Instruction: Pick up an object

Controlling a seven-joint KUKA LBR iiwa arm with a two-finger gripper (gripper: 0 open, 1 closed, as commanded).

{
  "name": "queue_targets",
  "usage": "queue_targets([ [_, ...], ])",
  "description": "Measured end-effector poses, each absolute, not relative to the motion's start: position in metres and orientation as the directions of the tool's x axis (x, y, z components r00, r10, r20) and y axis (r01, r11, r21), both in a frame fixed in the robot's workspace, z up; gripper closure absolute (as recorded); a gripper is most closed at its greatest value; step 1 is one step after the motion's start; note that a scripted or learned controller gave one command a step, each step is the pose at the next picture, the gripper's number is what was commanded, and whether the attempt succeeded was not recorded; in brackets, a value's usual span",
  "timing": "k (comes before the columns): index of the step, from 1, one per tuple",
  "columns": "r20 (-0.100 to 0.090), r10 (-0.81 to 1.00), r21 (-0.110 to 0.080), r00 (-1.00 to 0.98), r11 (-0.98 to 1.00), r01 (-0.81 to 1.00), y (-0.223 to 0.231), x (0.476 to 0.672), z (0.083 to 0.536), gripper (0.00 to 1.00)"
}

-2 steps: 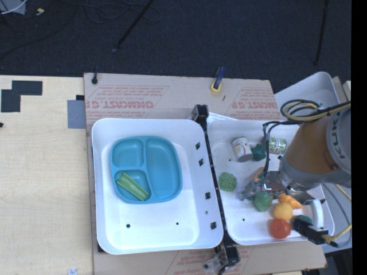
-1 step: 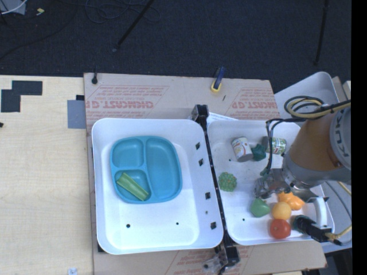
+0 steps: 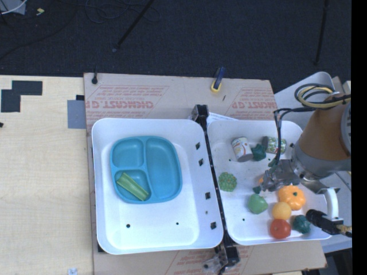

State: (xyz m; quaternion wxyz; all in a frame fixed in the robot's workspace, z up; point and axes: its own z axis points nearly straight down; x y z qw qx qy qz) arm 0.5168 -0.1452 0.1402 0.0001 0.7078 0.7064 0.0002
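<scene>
White bins sit side by side on the bench, and so far nothing looks picked up. The left bin point(image 3: 109, 222) holds a blue divided plate point(image 3: 147, 169) with a green pod-shaped thing point(image 3: 132, 187) lying in its 7 o'clock compartment. All the loose stuff is in the right bin point(image 3: 241, 234): a small can point(image 3: 241, 148) up toward 11 o'clock, a dark green piece point(image 3: 259, 152) just beside it, a green-labelled can point(image 3: 274, 145) at 12, a bumpy green ball point(image 3: 227, 181) at 9, and a cluster toward 5 o'clock made up of a green pepper point(image 3: 257, 203), an orange pumpkin-like fruit point(image 3: 293, 197), a yellow ball point(image 3: 281, 211), a red tomato point(image 3: 280, 228) and a dark teal piece point(image 3: 301, 224).

The gripper point(image 3: 274, 179) is parked low near the middle of the right bin, between the green pepper and the orange fruit, close above them. How wide it's set can't be made out, too dark and small, and nothing can be seen lifted. So the reach is judged basically done, while the actual grab and lift are still left. The pepper or the orange fruit would be guessed as the target.
</scene>
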Motion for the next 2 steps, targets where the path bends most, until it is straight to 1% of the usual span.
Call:
queue_targets([
  [1, 0.0, 1.0, 0.003, 0.0, 0.0, 1.0, -0.143, 0.52, 0.203, 1.0],
  [2, 0.0, 1.0, 0.0, -0.001, 0.001, 1.0, -0.144, 0.521, 0.229, 1.0],
])
